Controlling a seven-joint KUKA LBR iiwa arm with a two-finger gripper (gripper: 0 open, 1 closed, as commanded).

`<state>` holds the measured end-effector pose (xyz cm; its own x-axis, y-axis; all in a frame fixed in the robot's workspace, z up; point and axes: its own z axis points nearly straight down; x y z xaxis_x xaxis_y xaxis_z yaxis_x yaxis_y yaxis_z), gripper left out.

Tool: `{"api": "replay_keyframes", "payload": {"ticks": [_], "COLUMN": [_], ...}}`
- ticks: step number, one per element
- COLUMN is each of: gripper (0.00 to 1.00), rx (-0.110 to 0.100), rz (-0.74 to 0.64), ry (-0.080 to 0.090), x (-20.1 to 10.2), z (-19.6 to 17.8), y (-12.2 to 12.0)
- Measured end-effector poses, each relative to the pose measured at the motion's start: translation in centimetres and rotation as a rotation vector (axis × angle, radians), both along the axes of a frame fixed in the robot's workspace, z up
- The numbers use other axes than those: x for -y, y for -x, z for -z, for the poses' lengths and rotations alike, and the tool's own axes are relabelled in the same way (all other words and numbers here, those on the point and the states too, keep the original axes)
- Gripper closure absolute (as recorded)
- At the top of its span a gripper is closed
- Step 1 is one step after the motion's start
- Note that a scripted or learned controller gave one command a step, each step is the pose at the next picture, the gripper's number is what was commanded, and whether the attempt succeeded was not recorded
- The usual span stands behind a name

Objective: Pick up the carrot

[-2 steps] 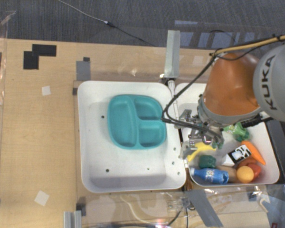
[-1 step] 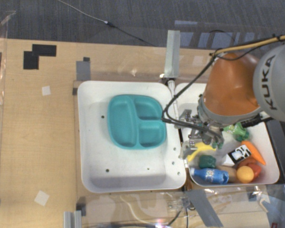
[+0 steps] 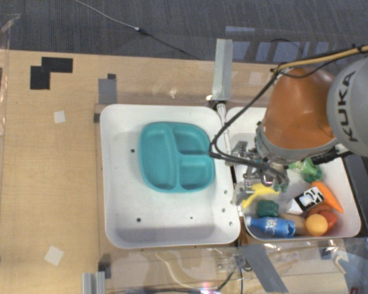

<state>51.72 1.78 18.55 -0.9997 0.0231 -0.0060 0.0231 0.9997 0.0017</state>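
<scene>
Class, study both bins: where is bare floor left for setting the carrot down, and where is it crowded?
Free: the left bin floor around the teal plate, widest along its near edge. Crowded: the right bin, where the carrot lies among toys beneath the gripper.

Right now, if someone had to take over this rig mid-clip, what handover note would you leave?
Pincer: low over the right bin, near its left side, above the yellow item; whether it is open or shut cannot be told.
Carrot: lying at the right bin's right side, next to the black-and-white block, apart from the pincer.
Left bin: holds the teal tray.
Done: nothing grasped that can be seen.
Left: move right to the carrot, grasp it, lift.
</scene>
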Motion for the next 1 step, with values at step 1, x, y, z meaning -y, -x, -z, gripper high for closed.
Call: {"api": "replay_keyframes", "payload": {"ticks": [1], "gripper": [1.0], "rx": [0.01], "rz": [-0.005], "ry": [-0.001], "x": [-0.14], "z": [-1.22], "y": [-0.27]}}
